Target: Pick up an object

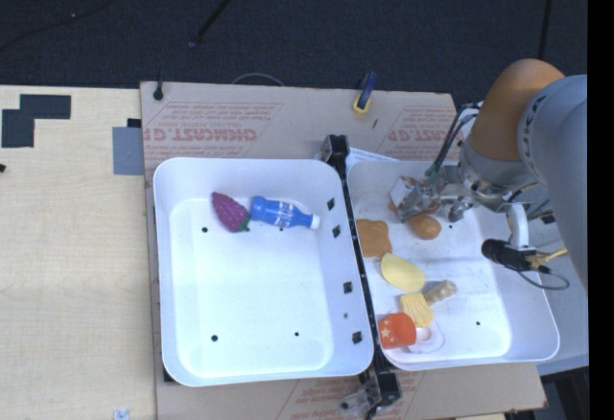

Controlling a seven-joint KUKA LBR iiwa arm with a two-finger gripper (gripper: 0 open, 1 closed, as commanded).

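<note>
1. Left bin [182,313]: purple fruit [228,211] touching blue bottle [281,213], both near the back wall.
2. Right bin [518,337]: tan slice [372,237], yellow lemon-shaped piece [401,270], yellow block [417,309], red item [396,331] running down its left side.
3. Gripper [414,205] low at the bin's back, just beside a small orange-brown object [426,226]; jaws state: cannot tell.

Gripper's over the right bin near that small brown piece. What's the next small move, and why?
Probably a short, straight descent. The gripper sits in the upper part of the right bin, right beside the brown piece, and nothing shows between its fingers. The toast slice and the yellow lemon lie apart from it.
</note>
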